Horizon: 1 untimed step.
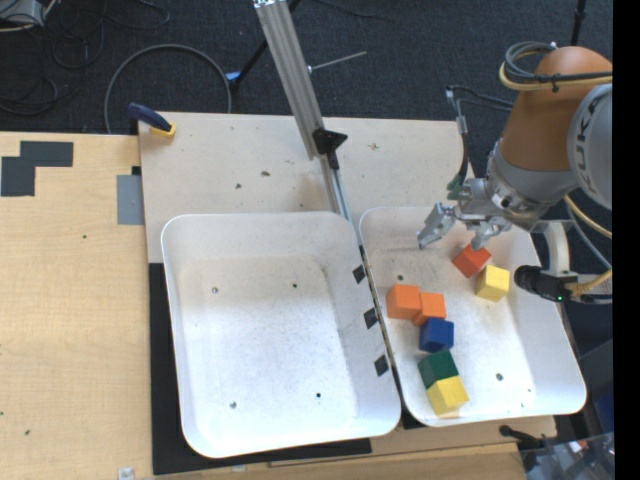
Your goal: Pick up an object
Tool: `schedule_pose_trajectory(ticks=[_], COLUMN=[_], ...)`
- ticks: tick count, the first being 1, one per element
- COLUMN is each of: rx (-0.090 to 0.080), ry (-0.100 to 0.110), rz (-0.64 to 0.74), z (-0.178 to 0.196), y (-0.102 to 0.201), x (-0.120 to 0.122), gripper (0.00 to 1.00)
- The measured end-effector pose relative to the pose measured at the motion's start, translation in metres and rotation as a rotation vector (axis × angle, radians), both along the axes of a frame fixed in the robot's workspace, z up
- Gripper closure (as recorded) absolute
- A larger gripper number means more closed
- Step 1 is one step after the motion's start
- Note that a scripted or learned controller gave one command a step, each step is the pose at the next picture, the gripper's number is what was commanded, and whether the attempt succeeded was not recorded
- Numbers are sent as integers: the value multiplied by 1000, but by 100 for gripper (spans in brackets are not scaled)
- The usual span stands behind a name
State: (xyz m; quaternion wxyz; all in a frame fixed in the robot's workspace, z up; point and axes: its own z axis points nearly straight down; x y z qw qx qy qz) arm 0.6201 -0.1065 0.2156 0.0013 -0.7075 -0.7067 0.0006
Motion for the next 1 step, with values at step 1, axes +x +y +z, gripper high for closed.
schedule_pose_trajectory(ticks=[1], rx=[-2], ry=[5], rz=[-1], z=[-42], y=[-39], x=[-9], gripper=[0])
